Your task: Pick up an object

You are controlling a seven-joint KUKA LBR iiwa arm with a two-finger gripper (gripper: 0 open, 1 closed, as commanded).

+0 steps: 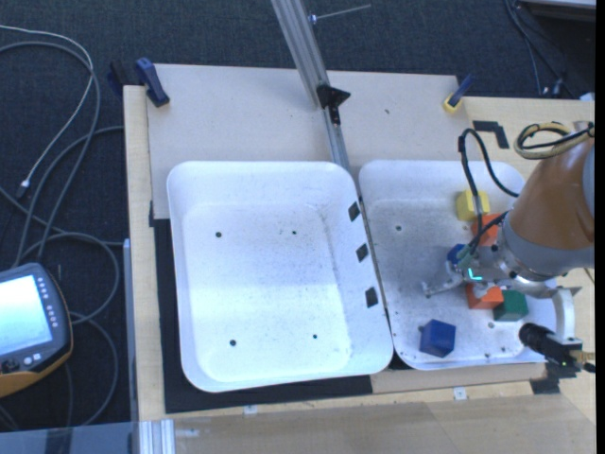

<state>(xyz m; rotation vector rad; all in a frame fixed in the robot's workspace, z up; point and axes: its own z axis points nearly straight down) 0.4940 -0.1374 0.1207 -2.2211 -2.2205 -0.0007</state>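
The gripper (452, 282) is lowered into the right bin (406, 211), beside an orange block (484, 297) and a green block (513, 305). Its grip cannot be judged. A blue cube (437, 338) lies nearby.

2 shallow white bins sat side by side on a pale wooden bench (246, 121): the left bin (194, 192) and the right bin (406, 183), their inner rims touching. A slanted metal pole (301, 41) crossed the bench top down to the seam between them. A blue clamp (151, 80) gripped the bench's far left corner and a yellow clamp (458, 95) the far right. A handheld pendant (28, 324) with a lit screen lay on the dark floor at left, near loose cables (57, 102).
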